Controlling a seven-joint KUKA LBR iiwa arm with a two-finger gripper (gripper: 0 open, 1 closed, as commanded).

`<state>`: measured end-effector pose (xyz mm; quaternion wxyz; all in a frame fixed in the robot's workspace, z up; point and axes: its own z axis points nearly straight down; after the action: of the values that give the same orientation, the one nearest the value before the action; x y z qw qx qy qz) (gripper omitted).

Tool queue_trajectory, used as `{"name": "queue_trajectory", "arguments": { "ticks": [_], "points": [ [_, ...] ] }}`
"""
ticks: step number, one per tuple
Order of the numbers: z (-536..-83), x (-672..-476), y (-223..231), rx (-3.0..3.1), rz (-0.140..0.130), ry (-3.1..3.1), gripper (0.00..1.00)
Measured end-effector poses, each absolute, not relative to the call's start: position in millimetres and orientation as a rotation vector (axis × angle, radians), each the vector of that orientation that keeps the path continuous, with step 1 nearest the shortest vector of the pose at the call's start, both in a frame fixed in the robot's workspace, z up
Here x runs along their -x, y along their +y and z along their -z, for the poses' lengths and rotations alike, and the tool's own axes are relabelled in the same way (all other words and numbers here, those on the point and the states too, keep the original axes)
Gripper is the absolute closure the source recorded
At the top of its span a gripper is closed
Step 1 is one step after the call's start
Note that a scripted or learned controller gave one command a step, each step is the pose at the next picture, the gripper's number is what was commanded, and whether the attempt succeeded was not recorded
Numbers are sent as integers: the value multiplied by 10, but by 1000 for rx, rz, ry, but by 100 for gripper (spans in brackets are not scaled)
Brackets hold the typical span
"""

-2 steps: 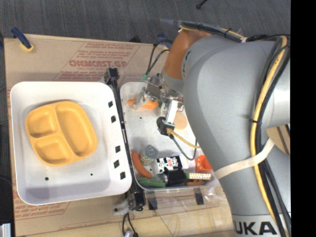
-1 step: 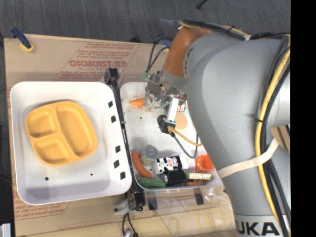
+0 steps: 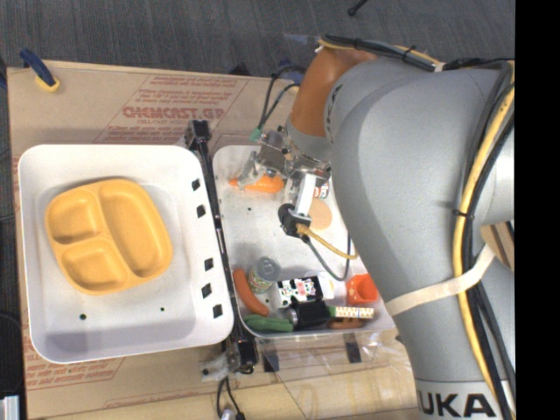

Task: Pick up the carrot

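At the right bin's (image 3: 229, 234) far end, your claw (image 3: 262, 171) was down over the carrot (image 3: 261, 183), which lay on the floor there. You could not tell the claw's state, so no lift was shown; grasp and raise remained.

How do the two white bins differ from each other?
The left bin carries one yellow divided plate; the right bin carries many small things, among them an orange carrot near the far end. The arm hangs over the right bin, not the left. Both are shallow and white.
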<state>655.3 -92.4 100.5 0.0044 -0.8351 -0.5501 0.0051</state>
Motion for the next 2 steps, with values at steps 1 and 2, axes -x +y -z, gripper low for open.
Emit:
{"name": "queue_trajectory", "arguments": {
  "ticks": [1, 2],
  "points": [
    [-908, -6392, -1130, 2915, -9, -1157, 0],
    [-1008, -6398, -1098, 2904, -14, -1172, 100]
  ]
}}
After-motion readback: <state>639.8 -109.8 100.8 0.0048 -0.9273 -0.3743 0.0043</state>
